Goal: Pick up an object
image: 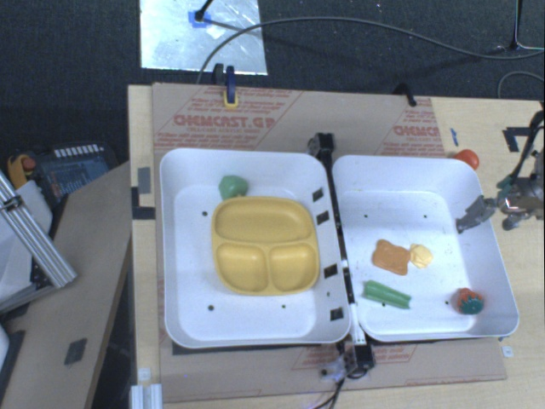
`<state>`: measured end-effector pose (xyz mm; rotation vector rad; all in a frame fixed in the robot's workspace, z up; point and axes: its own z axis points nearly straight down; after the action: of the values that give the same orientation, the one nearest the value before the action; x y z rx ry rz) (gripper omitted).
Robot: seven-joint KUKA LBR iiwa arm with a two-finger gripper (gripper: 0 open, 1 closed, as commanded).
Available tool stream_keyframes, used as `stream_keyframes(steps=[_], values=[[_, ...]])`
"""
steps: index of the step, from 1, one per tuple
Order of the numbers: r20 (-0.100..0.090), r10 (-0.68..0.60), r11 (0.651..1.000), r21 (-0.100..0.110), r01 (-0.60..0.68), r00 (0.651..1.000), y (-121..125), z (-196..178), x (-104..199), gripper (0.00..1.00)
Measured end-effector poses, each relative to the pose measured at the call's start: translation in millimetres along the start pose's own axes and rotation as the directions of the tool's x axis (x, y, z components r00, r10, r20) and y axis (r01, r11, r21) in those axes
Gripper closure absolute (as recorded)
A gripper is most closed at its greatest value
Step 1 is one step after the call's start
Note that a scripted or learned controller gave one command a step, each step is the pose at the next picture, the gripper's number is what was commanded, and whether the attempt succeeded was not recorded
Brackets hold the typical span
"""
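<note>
Yellow plastic, a three-part tray (262, 256), is filling the left bin (183, 228), a green lump (232, 186) touching its upper-left edge. Right of centre, the right bin (485, 267) is holding an orange piece (390, 257) touching a pale yellow one (420, 256), a green pod (387, 294) and a red-and-green fruit (467, 300). At the right edge, the pincer (473, 215) is hanging over that bin's rim, carrying nothing I can see; open or closed, I cannot tell.

1. The 2 bins are white: the left bin (183, 313) and the right bin (490, 262).
2. A yellow 3-compartment tray (264, 244) lies in the left bin.
3. Just above the tray's upper left corner sits a green lump (232, 186).
4. Right of the tray, in the right bin, lie an orange piece (390, 257), a pale yellow piece (421, 255), a green pod (387, 294) and a red-and-teal piece (467, 300).
5. The board (281, 118) under the bins is tan with red lettering.
</note>
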<state>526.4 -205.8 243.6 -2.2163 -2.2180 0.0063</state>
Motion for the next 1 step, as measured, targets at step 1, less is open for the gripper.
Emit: stream_keyframes(steps=[1], values=[[0.002, -0.003, 1.000, -0.008, 0.003, 1.000, 2.1, -4.2, 0.3, 0.00]])
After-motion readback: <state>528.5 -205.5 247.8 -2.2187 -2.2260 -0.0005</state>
